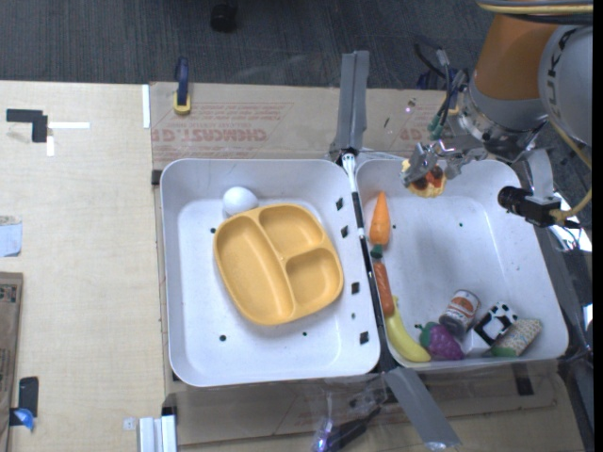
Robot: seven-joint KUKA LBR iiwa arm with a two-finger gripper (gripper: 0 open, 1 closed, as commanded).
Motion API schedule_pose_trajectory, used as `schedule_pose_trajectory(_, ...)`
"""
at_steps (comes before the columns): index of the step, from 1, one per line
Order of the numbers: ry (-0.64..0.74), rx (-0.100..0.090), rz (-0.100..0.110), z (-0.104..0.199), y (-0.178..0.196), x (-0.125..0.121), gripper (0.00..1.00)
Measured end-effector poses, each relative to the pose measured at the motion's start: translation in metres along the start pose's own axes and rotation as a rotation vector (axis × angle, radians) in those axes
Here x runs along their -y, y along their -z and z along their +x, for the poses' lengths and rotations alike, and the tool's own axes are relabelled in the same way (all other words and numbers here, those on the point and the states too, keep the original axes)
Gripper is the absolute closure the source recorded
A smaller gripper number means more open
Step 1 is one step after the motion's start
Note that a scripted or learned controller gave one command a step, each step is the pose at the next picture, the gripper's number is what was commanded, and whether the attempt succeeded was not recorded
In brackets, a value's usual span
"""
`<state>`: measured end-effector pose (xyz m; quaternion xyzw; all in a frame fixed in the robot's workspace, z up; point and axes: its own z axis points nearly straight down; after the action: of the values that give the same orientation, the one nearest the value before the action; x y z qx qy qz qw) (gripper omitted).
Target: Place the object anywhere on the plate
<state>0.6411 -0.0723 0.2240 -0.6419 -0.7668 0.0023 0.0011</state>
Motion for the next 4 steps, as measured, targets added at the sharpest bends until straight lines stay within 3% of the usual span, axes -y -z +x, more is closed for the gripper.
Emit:
schedule_pose_trajectory(1,0.133,-0.001,0.0,0.084,-0.027,0.028,1.0)
schedule_pose_trajectory(2,0.185,-0.001,0.0,0.121,-0.025,0.026,1.0)
schedule_pose_trajectory(3,0.184,-0.001,0.0,0.12,-0.025,0.026,0.0)
schedule_pose_trajectory(4,0.028,0.001,-0.002,0.084,0.113,0.086,0.0)
